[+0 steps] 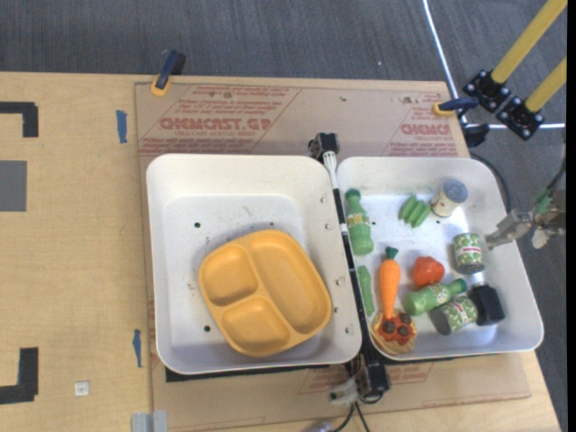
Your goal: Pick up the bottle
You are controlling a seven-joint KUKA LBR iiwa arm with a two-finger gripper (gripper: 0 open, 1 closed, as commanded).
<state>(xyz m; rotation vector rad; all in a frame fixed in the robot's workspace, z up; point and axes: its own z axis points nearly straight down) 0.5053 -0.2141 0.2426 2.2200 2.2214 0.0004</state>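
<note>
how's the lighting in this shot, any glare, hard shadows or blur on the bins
Camera view: light is soft and even, with faint shadows under the yellow tray and inside the left bin. No strong glare on the right bin; its white plastic stays readable. The green bottle and carrot look sharp, while the pincer at the right rim is small and slightly soft.
</note>
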